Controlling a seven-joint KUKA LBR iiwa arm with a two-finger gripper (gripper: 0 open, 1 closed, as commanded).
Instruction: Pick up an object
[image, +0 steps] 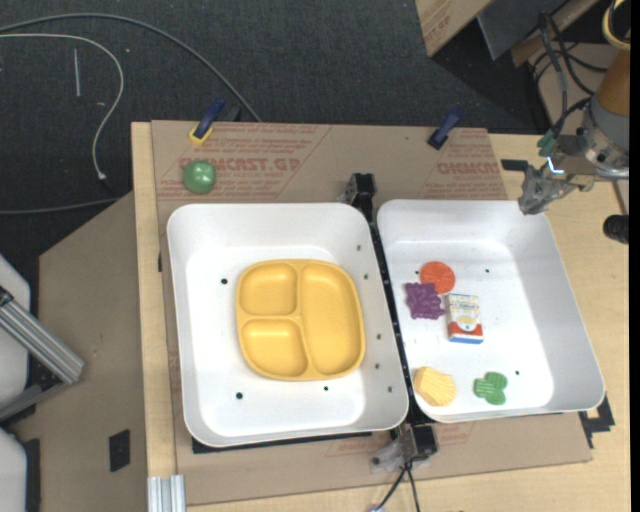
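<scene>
Two shallow white bins sit side by side on a cardboard-covered bench. The left bin holds a yellow divided plate with three compartments, lying flat near its middle. The right bin holds the small things on offer: an orange round piece toward the back, a purple toy just in front of it and touching or nearly touching it, and a small carton with red and blue print just to the right of the purple one. Nearer the front edge lie a pale yellow ridged piece and, beside it to the right, a green toy.

The gripper hangs at the back right corner of the right bin, above its rim, well apart from all five objects. Nothing is between its fingers; from here I cannot make out whether they are spread or pressed together.

Outside the bins, a green ball rests on the cardboard behind the left bin. Two blue clamps pin the cardboard at the back edge.
</scene>
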